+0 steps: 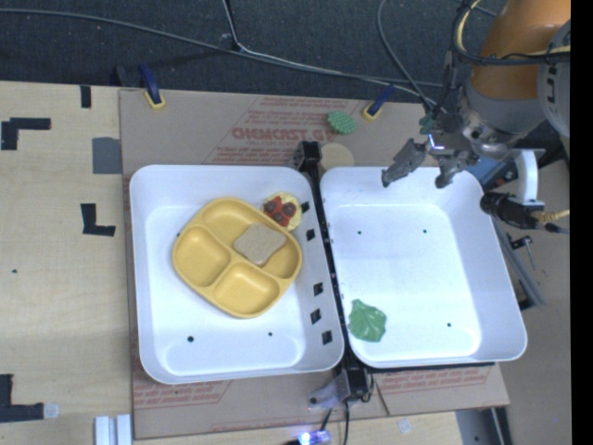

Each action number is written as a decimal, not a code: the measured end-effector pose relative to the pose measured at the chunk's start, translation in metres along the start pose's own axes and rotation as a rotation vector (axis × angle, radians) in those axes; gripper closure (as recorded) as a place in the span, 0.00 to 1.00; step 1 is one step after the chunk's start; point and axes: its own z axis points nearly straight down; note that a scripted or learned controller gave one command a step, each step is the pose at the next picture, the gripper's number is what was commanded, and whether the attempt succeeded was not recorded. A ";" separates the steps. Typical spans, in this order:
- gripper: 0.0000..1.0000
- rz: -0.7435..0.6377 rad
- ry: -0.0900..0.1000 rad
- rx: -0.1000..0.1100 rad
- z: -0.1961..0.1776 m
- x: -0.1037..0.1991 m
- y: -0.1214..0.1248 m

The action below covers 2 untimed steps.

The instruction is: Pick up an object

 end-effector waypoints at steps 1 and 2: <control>0.00 0.000 0.000 0.002 0.043 -0.002 -0.002; 0.00 0.000 0.000 0.003 0.088 0.002 -0.008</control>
